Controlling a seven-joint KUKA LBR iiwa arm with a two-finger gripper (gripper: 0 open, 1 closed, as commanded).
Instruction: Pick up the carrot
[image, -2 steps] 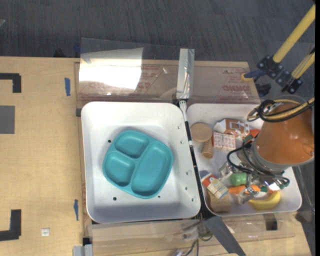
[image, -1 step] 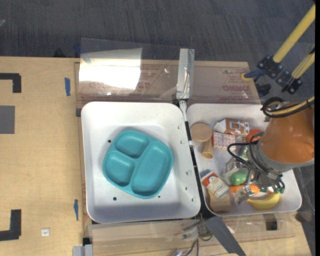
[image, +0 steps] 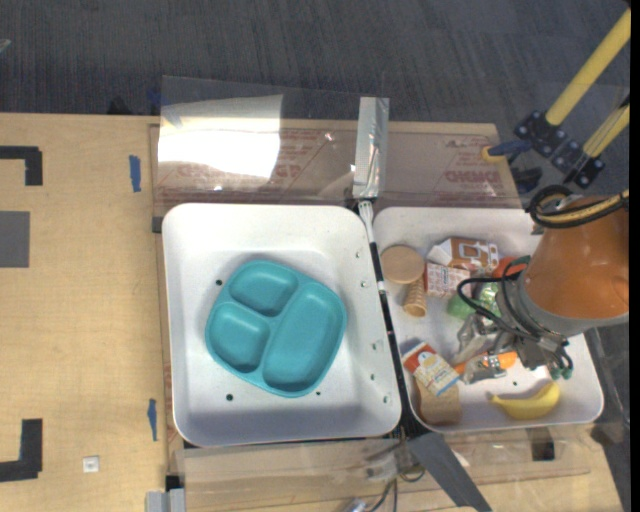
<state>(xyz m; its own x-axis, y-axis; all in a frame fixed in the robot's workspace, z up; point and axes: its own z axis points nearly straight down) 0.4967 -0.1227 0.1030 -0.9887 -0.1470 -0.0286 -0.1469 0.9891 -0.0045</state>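
arm (image: 580, 270): grey with an orange band, reaches in from the right and hangs low over the right bin
claw (image: 490, 355): down among the clutter in the lower middle of the right bin; dark cables and hardware cover it, can't tell whether it is wide, narrow or gripping anything
carrot (image: 507, 358): small orange piece right at the claw, just beside its tip on the right, partly hidden by the claw hardware; contact between them can't be judged
banana (image: 525, 400): lies flat near the bin's front edge, just below and right of the claw, apart from it
carton (image: 435, 372): small, red and white, tilted, just left of the claw
brown cup (image: 403, 265): upper left of the right bin, near the divider wall, well apart from the claw
right bin (image: 590, 408): white, shallow, holds all of the loose items
left bin (image: 200, 240): white, holds a teal divided plate (image: 275, 327) at its middle
desk (image: 75, 300): wood-coloured surface to the left of the bins
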